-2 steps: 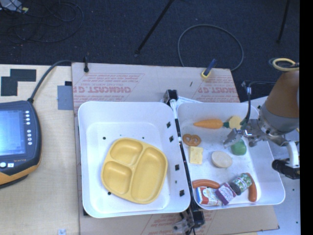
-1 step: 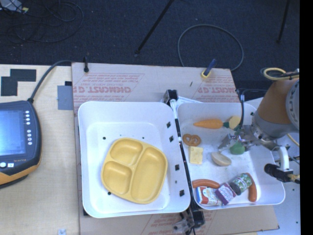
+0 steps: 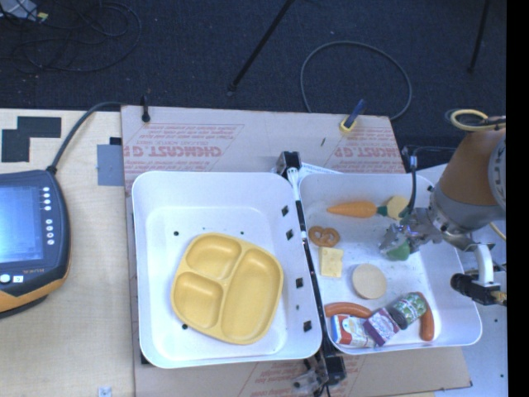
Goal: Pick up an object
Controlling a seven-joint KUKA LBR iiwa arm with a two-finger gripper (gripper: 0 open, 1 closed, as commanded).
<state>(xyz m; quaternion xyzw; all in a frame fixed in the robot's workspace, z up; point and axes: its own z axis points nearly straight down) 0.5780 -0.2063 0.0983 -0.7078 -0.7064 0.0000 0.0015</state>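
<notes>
Two shallow white plastic bins are seen side by side on a bench covered with brown cardboard point(image 3: 207, 143). Scattered in the right bin point(image 3: 450, 333) are the objects for picking: an orange toy carrot point(image 3: 354, 209) near the far wall, a brown pretzel point(image 3: 324, 237) beside the divider, a pale yellow cheese square point(image 3: 331, 262) just below it, a round beige biscuit point(image 3: 369, 281) near the middle, a red sausage point(image 3: 349, 309), a small white packet point(image 3: 353, 331), a purple wrapped item point(image 3: 381, 327), a dark green can point(image 3: 408, 310) and a second reddish sausage point(image 3: 426, 324) along the near wall. A green object point(image 3: 398, 251) is seen right at the gripper point(image 3: 397, 240), which is lowered into the right bin near its far right part; whether the jaws are open, closed or gripping it cannot be told, since the tip is blurred. The grey arm with its orange band point(image 3: 471, 172) is seen entering from the right.

A yellow three-compartment plastic tray point(image 3: 227, 286) is held in the left bin point(image 3: 165, 197), slightly turned. To the left, a grey and orange control pendant point(image 3: 29, 238) with a lit blue screen is laid on the pale wooden bench surface point(image 3: 83, 337). Beyond the bench, dark blue carpet point(image 3: 165, 48) strewn with black cables point(image 3: 355, 73) is visible.
</notes>
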